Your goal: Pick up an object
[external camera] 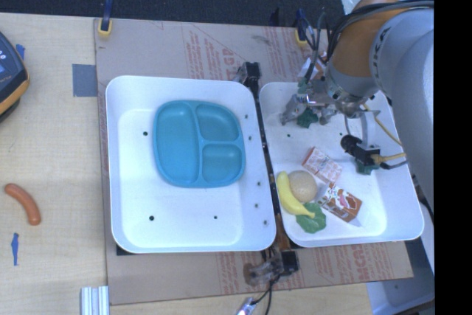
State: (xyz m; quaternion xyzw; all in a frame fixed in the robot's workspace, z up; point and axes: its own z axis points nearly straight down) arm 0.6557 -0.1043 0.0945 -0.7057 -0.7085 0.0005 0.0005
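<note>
My gripper (301,114) hangs over the far left part of the right bin (398,229), its dark fingers pointing left and down with nothing visible between them. Nearer the front of that bin lie a cluster of objects: a yellow banana (288,197), a beige round item (302,184), a green piece (313,221), a red and white packet (322,164) and a second red packet (341,203). The cluster sits well below the gripper, apart from it.
The left bin (133,225) holds a blue divided plate (199,144). A sausage (23,203) lies on the bench at the far left, and a dark and yellow device (9,77) sits at the left edge. Cables and a black connector (361,151) hang beside the wrist.
</note>
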